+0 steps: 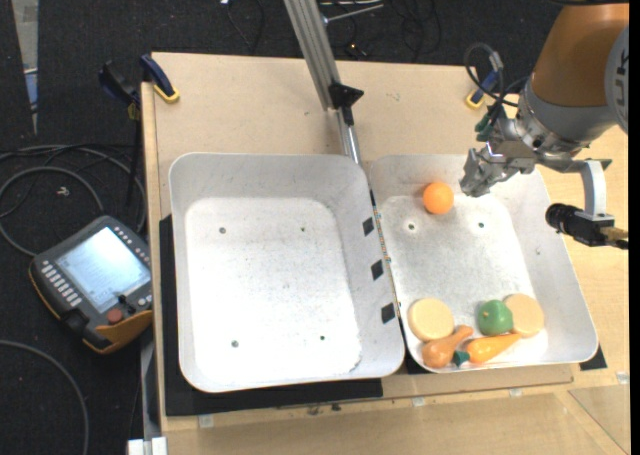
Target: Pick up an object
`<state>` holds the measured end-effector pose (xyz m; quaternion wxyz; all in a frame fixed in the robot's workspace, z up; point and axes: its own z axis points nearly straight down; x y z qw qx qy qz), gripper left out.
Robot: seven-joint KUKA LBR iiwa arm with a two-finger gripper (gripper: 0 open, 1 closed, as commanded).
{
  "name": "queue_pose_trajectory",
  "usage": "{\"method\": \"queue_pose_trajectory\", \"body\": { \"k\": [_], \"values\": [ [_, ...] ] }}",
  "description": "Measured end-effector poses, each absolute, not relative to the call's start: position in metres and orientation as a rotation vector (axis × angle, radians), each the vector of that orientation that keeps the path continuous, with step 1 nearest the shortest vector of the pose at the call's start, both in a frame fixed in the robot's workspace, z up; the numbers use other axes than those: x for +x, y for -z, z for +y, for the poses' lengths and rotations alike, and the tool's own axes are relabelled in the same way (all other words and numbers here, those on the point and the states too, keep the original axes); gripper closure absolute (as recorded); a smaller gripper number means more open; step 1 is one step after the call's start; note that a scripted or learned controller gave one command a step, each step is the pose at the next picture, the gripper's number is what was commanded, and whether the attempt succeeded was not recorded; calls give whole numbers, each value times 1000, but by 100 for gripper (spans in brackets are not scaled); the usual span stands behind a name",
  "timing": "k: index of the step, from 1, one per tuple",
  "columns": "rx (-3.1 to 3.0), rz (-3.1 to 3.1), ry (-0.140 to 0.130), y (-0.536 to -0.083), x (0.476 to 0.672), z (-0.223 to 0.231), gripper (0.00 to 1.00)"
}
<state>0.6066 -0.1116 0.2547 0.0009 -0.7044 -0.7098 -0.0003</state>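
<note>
A grey robot arm's gripper [480, 177] is hovering just right of an orange ball [437, 198] in the right bin [560, 273], seemingly approaching for a grasp; finger opening cannot be told, and next it needs lining up over the ball.

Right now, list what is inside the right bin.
The right bin holds an orange ball beside the gripper, plus two pale discs, a green piece and orange pieces clustered at the near edge, overlapping and hiding anything beneath.
</note>
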Motion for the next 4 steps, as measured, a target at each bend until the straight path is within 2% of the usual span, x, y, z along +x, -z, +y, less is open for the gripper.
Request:
{"method": "queue_pose_trajectory", "body": {
  "k": [3,4],
  "values": [
    [-2209,-2229,0,-250,547,40,100],
    [-2210,-2228,-2,-247,517,89,100]
  ]
}}
